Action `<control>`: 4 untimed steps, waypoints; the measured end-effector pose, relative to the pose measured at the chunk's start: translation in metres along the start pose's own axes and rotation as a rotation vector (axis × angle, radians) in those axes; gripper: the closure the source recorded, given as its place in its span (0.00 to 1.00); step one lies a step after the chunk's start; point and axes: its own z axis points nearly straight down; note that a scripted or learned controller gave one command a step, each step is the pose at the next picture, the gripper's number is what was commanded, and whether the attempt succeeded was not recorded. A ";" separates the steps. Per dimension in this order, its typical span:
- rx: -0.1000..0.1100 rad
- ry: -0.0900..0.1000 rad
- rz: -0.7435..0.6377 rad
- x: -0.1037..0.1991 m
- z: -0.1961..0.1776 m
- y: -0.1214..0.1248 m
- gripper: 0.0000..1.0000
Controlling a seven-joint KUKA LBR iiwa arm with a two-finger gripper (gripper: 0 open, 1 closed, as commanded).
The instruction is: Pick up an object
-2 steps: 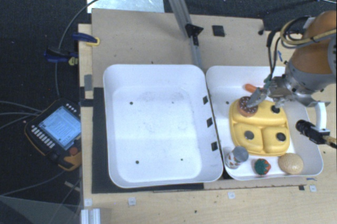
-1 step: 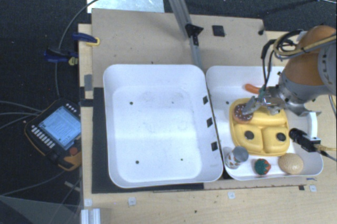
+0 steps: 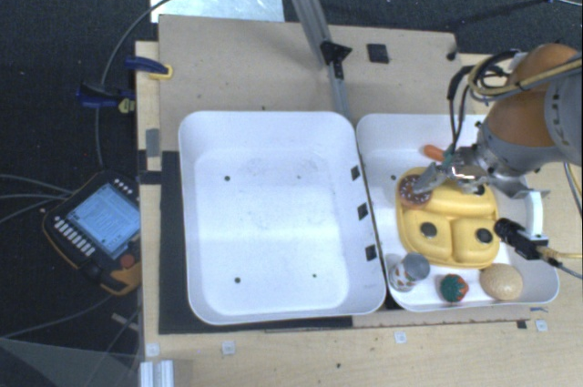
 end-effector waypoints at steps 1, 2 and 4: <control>-0.003 0.011 -0.007 0.006 -0.012 0.003 1.00; 0.013 -0.003 0.003 -0.001 -0.063 -0.001 1.00; 0.011 -0.003 0.002 -0.006 -0.176 -0.004 1.00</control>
